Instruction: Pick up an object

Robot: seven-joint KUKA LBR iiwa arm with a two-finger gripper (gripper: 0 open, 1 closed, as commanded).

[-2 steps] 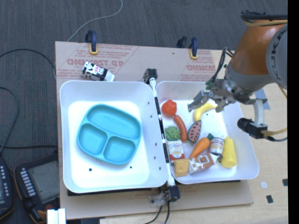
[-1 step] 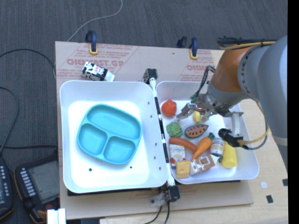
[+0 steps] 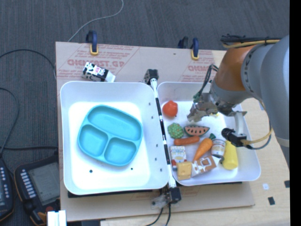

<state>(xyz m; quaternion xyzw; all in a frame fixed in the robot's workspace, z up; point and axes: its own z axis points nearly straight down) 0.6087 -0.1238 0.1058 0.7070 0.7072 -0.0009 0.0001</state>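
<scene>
Toys crowd right bin

Toys fill the right bin (image 3: pixel 249 171): tomato (image 3: pixel 170 108), watermelon slice (image 3: pixel 196 130), carrot (image 3: pixel 203 148), banana (image 3: pixel 230 156). Gripper (image 3: pixel 200 112) hovers just above the slice, right of the tomato; its jaw state cannot be told. Blue plate (image 3: pixel 110 134) lies in the left bin (image 3: pixel 70 173).

Red print on wooden board (image 3: pixel 123 60), mirrored, partly hidden; not readable. Other labels too small.

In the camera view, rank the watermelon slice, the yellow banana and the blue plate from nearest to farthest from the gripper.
From the gripper:
1. watermelon slice, just below it in the right bin.
2. yellow banana, lower right, same bin.
3. blue plate, in the left bin.
</scene>
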